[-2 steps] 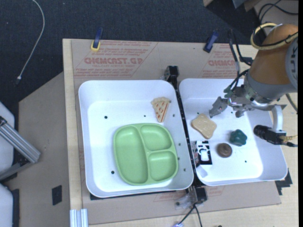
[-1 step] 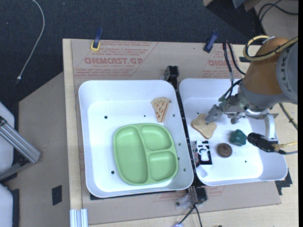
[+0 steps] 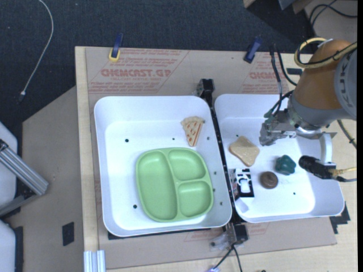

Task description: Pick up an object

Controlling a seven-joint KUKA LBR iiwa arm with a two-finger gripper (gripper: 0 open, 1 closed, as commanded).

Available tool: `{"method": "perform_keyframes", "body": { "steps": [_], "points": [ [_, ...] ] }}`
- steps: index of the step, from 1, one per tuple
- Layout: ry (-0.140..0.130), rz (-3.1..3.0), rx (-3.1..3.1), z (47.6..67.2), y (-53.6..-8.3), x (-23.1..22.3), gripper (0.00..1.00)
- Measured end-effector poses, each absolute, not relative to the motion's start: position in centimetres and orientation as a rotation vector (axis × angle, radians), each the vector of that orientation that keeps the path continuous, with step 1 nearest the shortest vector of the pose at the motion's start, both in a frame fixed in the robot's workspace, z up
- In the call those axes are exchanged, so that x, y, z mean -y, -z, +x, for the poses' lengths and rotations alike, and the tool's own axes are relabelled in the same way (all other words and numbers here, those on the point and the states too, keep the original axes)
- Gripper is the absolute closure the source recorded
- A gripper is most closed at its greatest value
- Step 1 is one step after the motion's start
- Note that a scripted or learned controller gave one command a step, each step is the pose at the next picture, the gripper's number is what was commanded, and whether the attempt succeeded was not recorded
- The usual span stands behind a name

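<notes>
1. Evidently, the gripper (image 3: pixel 276 130) hovered just right of the bread slice (image 3: pixel 244 150), likely lining up a grab.
2. Whether it gripped anything could not be told.
3. Teal object (image 3: pixel 285 164) lay right of the bread.

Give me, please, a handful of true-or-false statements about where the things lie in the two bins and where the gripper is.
1. The green divided plate lies in the left bin. True.
2. The waffle wedge rests on the plate. False: it lies on the bin floor beyond the plate.
3. The bread slice, teal object and brown round object lie in the right bin. True.
4. The gripper hangs over the left bin. False: it is over the right bin, near the bread slice.
</notes>
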State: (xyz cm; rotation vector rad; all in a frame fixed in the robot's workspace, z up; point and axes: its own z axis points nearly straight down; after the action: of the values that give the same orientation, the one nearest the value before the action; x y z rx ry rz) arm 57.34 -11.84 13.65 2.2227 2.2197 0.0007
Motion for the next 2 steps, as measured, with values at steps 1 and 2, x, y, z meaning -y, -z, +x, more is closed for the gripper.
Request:
{"method": "perform_keyframes", "body": {
  "steps": [1, 2],
  "points": [
    [-0.007, 2.215, -2.218, 58.2, -19.8, 11.5, 1.00],
    [-0.007, 2.215, -2.218, 58.3, -24.7, 11.5, 1.00]
  ]
}}
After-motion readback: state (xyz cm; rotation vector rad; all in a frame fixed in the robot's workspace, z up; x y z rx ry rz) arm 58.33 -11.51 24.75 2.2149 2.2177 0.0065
